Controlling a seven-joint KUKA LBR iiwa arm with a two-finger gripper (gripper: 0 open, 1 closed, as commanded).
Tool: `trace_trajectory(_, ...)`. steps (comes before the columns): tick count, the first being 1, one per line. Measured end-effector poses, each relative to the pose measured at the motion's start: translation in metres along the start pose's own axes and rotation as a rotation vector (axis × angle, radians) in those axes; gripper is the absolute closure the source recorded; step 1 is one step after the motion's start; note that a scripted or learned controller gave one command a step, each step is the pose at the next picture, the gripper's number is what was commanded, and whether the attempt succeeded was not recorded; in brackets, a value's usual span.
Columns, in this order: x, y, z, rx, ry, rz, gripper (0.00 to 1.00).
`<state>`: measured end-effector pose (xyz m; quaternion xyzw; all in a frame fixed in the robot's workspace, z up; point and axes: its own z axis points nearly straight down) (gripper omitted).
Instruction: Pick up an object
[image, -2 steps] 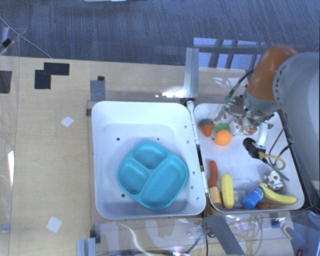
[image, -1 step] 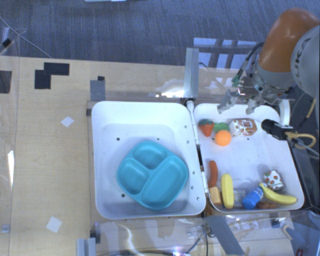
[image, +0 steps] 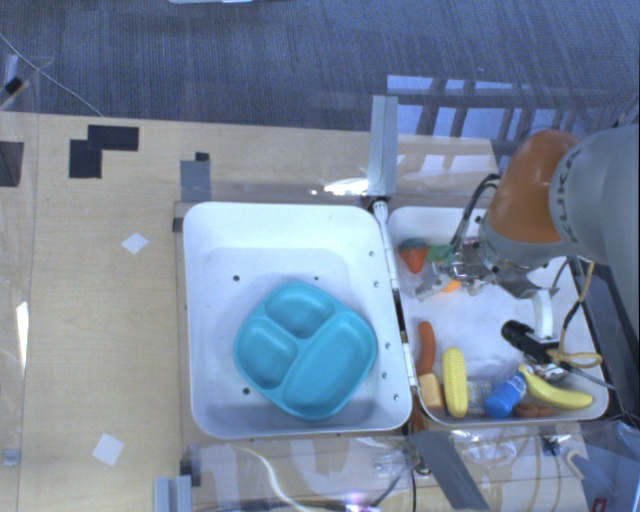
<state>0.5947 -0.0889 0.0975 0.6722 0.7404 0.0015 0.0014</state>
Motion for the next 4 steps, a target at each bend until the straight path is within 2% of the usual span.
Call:
trace_trajectory(1, 0.021, 0.004, -0.089, -0.003, 0.0, 0.024, 0.0)
trace_trajectory(2, -0.009, 0.024, 0.01, -0.005, -0.001, 0.096, 0.0)
trace_trajectory(3, -0.009, 0.028, -0.005, -0.016, -0.002, 0.094, 1.0)
trace_trajectory(4, 0.053, 0.078, -0.089, -0.004, 0.0, 0.021, 1.0)
